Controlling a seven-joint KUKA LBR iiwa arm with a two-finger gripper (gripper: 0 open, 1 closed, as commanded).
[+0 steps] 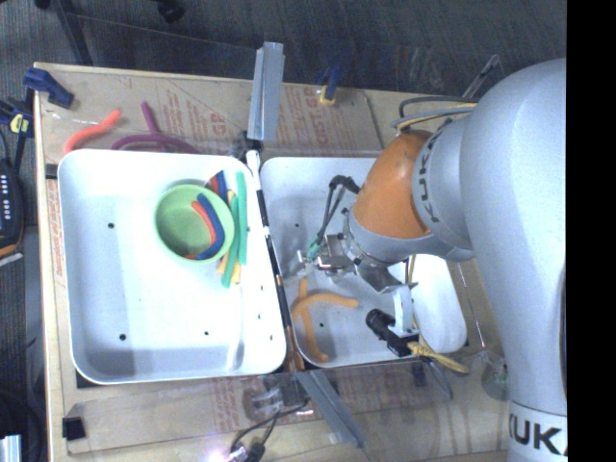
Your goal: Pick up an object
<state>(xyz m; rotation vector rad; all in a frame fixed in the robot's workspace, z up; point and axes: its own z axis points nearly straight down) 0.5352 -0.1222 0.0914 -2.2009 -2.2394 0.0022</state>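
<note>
Grey arm (510, 219) with orange band, reaching in from the right over the right-hand bin.
White shallow plastic bin, left (125, 306): holds a green round plastic bowl (181, 224), with a bundle of soft coloured strips (red, blue, orange, green, yellow) (229, 221) lying across its right rim.
White shallow plastic bin, right (289, 191): holds the claw (320, 253), low over the bin's middle; whether it is open or closed cannot be told.
Orange bent soft strip (322, 302): flat on the right bin's floor, just below the claw in the view, apart from it, not gripped.
</note>
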